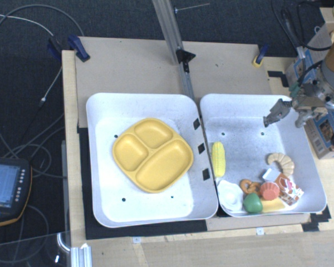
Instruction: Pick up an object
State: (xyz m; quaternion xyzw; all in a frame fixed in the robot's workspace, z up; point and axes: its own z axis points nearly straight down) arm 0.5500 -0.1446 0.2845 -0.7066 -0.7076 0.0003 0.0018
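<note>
- Camera view, looking down at a slant: the wooden worktop (pixel 133 74) carries two shallow white bins side by side, the left bin (pixel 103 202) and the right bin (pixel 239 107).
- In the left bin lies a yellow divided plate (pixel 152 154), three compartments, set near the bin's middle and turned at an angle.
- The right bin holds the loose toy food. A yellow corn cob (pixel 218 158) lies along the bin's left wall, apart from the rest.
- Crowded in the near right corner of that bin: a tan croissant (pixel 281 161), a small pretzel (pixel 248 186), a red round piece (pixel 269 191), a green round piece (pixel 253 204), a white fried-egg shape (pixel 230 196) and a red-and-white patterned piece (pixel 291 193). Several of these touch one another.
- The arm comes in from the right edge; its claw (pixel 276 113) hovers over the far right part of the right bin, well apart from the corner pile.
- The claw's fingers stand narrowly parted with nothing between them.
- A handheld control pendant (pixel 5 189) lies off the worktop at the left, among black cables (pixel 22 60).
- A metal post (pixel 167 15) slants over the worktop's far side.
</note>
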